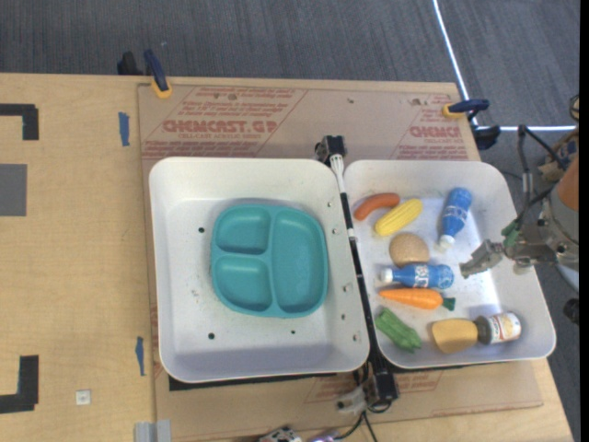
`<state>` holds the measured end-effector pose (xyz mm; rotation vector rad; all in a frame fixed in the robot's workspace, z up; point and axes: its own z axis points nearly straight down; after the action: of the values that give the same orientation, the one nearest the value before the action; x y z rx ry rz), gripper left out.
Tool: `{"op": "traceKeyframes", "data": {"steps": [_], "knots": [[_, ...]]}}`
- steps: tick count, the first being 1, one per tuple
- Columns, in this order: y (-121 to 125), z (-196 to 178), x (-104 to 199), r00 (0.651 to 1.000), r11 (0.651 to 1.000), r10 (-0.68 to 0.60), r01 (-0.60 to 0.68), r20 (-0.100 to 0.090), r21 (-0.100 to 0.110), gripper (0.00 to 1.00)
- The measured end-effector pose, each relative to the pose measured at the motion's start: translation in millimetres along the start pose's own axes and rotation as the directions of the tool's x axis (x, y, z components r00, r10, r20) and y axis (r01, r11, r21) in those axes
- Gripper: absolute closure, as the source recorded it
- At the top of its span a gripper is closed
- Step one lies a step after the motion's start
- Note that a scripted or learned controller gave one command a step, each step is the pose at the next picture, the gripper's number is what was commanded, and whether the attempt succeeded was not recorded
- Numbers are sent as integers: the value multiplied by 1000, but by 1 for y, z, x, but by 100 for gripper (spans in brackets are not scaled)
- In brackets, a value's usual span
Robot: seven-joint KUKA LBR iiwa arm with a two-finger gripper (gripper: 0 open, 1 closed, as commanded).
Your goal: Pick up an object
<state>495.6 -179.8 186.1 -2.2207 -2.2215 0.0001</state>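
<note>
The gripper (492, 254) is seen over the right bin's (529, 316) right side, near a blue bottle (419, 275). Whether it is parted or closed cannot be told.

Arm (572, 201): cut off by the right edge, just a sliver of orange and grey in sight.
Gripper (502, 251): blurred, finger state can't be made out.
Bottle labels (419, 275): print too small to read.
Bin seam (354, 274): clamp details too small to tell.
</note>
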Motion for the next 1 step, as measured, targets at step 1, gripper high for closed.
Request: {"op": "traceKeyframes", "data": {"steps": [1], "knots": [[17, 87, 62, 996, 996, 87, -87, -1, 2, 0]]}}
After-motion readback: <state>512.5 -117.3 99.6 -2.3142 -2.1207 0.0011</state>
